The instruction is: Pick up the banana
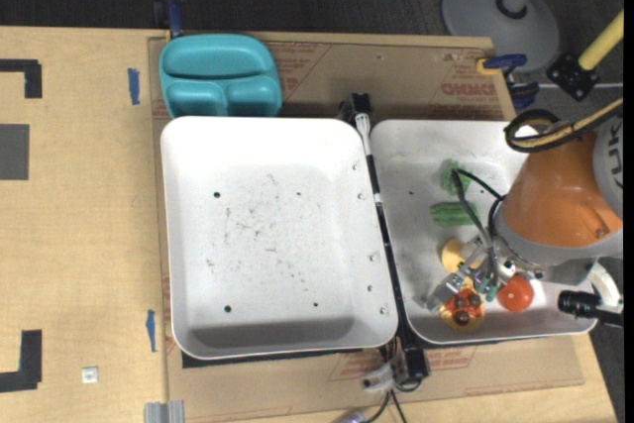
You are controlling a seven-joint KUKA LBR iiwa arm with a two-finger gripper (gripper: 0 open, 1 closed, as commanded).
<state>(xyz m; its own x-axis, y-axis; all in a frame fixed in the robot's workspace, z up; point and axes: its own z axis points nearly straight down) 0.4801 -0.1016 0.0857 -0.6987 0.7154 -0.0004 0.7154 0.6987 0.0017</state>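
Note:
A yellow piece that looks like the banana point(452, 255) lies in the right bin point(416, 163), near its front, and is partly hidden by the arm. My gripper point(475, 278) is low in that bin, just right of and in front of the yellow piece, among the small objects. The wrist with its orange band point(557, 201) hangs over the bin's right half and covers what lies beneath it.
Green items point(454, 198) lie behind the banana. A red ball-like fruit point(516, 294) and an orange-yellow object point(463, 312) sit by the front wall. The left bin point(267, 233) adjoins on the left, with a teal tray point(220, 74) behind it. Cables cross the right bin.

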